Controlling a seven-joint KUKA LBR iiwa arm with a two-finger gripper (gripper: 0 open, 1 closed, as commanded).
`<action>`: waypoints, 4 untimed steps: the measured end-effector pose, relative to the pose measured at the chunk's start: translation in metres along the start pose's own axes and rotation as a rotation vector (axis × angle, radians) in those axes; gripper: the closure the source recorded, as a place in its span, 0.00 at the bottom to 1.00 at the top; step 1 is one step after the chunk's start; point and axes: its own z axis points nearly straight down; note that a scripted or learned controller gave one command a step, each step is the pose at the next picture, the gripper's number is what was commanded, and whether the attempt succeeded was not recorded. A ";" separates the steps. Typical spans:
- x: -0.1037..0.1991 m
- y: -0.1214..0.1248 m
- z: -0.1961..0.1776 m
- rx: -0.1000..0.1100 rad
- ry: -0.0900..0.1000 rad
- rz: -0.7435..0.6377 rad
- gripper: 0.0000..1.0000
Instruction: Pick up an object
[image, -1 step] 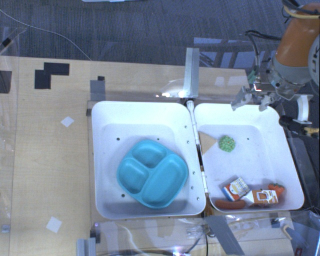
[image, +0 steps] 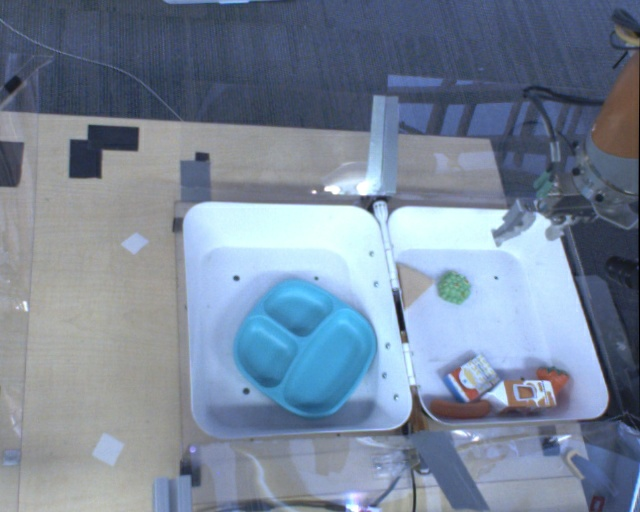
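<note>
Above the right bin's (image: 500, 330) far corner, empty jaws (image: 530, 223) spread wide; pale wooden bench (image: 90, 330), grey carpet (image: 300, 50) beyond.

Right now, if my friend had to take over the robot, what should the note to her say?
Gripper: open, holding nothing, above the far right corner of the right bin.
Right bin's things: a green ball near the middle, a tan wedge against the divider, and along the near edge a small carton, a sausage, an orange box and a carrot-like toy.
Left bin: a blue divided plate.
Done: nothing picked up yet.
Left: choose one object, lower, close, lift. The green ball sits alone, so it looks easiest.
</note>
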 end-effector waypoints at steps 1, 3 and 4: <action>0.005 0.049 0.093 0.002 0.000 0.353 0.00; 0.084 0.052 0.068 -0.002 0.001 0.073 0.00; 0.052 0.006 0.151 -0.019 -0.004 -0.080 0.00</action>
